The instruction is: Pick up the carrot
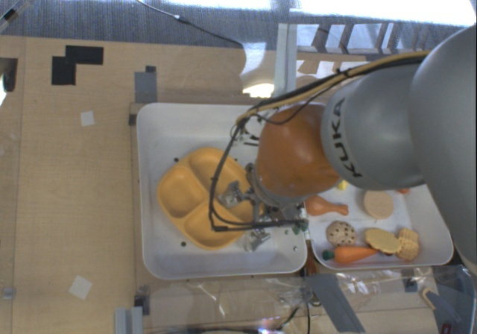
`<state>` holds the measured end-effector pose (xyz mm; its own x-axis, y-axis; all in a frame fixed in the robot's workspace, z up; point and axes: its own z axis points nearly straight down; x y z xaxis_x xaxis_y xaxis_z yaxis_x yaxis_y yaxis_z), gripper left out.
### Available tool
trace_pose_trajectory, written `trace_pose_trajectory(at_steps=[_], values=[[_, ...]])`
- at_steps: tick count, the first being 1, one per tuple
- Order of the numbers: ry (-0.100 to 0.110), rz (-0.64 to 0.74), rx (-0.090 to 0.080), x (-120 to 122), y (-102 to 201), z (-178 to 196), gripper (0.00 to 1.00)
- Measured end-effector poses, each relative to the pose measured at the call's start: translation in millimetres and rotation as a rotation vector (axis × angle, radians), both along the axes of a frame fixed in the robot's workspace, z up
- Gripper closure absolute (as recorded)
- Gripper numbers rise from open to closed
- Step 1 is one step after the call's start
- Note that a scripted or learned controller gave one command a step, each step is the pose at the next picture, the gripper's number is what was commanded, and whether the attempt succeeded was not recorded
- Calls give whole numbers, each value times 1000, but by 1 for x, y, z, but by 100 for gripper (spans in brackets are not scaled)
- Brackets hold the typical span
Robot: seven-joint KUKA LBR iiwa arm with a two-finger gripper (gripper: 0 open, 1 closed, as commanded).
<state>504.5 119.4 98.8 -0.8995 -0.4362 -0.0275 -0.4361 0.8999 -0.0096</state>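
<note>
The arm (358,139) hides much of the right bin (440,247) and the pincer's (257,232) fingers.

Single fixed camera above bench (67,198), slanted downward, both bins (160,139) close

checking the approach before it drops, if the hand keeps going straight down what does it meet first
Probably the yellow divided plate or the left bin floor beside it; the hand hangs over the plate's right edge. Depth is unclear. The carrot lies in the other bin.
</note>
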Motion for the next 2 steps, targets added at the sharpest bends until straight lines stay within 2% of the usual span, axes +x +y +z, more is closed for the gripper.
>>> trace_pose_trajectory(at_steps=[1,2], values=[[4,-190,6,10,-40,183,0],[7,-185,7,11,-38,189,100]])
